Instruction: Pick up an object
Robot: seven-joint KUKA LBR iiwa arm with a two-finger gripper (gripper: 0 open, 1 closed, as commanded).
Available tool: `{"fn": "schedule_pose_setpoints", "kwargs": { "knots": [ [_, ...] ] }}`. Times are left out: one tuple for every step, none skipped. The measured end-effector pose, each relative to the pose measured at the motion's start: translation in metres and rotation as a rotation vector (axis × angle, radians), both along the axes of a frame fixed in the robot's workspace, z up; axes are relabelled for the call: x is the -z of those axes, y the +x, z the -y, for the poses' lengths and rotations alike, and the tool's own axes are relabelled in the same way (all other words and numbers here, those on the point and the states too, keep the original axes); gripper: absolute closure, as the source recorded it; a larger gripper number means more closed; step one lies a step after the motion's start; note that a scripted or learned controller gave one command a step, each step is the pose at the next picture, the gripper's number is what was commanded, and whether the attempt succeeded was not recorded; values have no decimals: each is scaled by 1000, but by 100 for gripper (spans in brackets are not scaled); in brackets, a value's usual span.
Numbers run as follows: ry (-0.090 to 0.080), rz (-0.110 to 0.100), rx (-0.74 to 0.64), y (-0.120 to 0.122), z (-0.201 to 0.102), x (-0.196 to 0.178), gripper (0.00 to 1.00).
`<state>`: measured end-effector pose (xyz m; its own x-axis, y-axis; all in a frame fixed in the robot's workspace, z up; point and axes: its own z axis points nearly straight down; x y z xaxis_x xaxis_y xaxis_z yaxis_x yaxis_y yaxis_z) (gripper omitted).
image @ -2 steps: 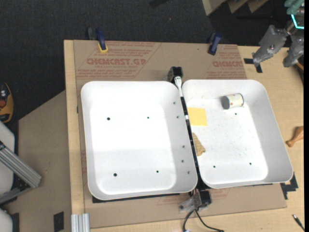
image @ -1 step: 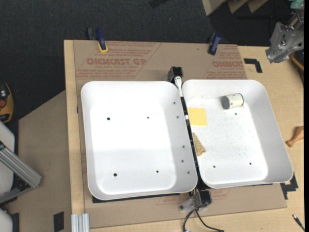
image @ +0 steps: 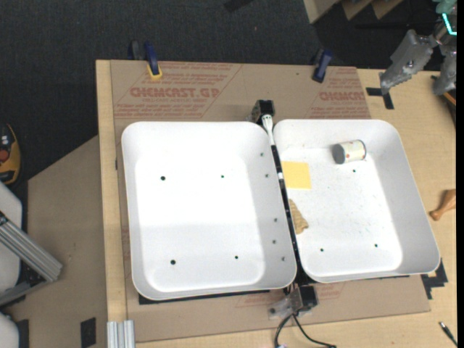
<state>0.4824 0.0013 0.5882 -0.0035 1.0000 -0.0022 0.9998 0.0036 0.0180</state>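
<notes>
Three objects lie in the right bin. A short white cylinder with a grey end rests on its side near the far wall. A flat yellow square sits by the left wall, and a tan, crumpled piece lies just below it against that wall. My gripper hangs at the upper right, outside the bins, above the bench beyond the right bin's far corner. It is well apart from all three objects and nothing shows in it.
The left bin adjoins the right one along a clipped seam. Blue clamps hold the brown board at its far edge. A tan piece lies on the bench to the right.
</notes>
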Motion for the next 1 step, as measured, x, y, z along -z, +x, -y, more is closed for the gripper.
{"fn": "schedule_pose_setpoints", "kwargs": {
  "knots": [
    [0, 6, -1, 1, 0, -11, 100]
  ]
}}
